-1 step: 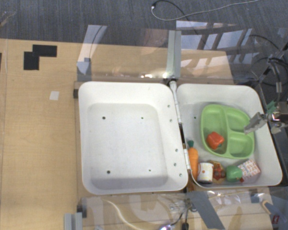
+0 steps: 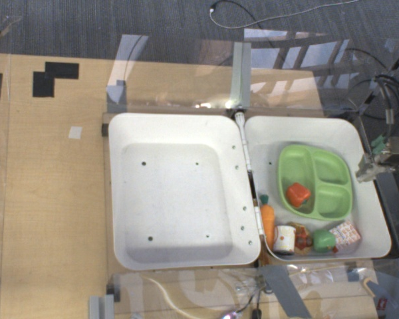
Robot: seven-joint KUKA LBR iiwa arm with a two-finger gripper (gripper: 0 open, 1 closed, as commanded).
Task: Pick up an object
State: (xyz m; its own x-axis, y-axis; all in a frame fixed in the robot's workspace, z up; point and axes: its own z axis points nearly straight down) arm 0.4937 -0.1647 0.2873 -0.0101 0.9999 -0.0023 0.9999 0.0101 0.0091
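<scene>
1. Desk (image 2: 46, 198) of pale wood carries two white bins touching at their inner rims.
2. Left bin (image 2: 169, 188) offers bare floor.
3. Right bin (image 2: 369, 228) holds a green divided plate (image 2: 319, 181) against its right wall.
4. Red block (image 2: 298, 194) sits in the plate's left compartment.
5. Carrot (image 2: 268, 223), can (image 2: 285, 238), green piece (image 2: 324, 240) and patterned packet (image 2: 346, 233) crowd the near edge.

Two shallow white plastic bins side by side on the wooden desk (image 2: 46, 178), left bin (image 2: 173, 188), right bin (image 2: 306, 133) holding a green divided plastic tray (image 2: 326, 175), small red block (image 2: 298, 194) in the tray's left compartment, orange toy carrot (image 2: 268, 222), small white cup (image 2: 284, 239) and green toy (image 2: 324, 240) along the front wall before the tray.
</scene>
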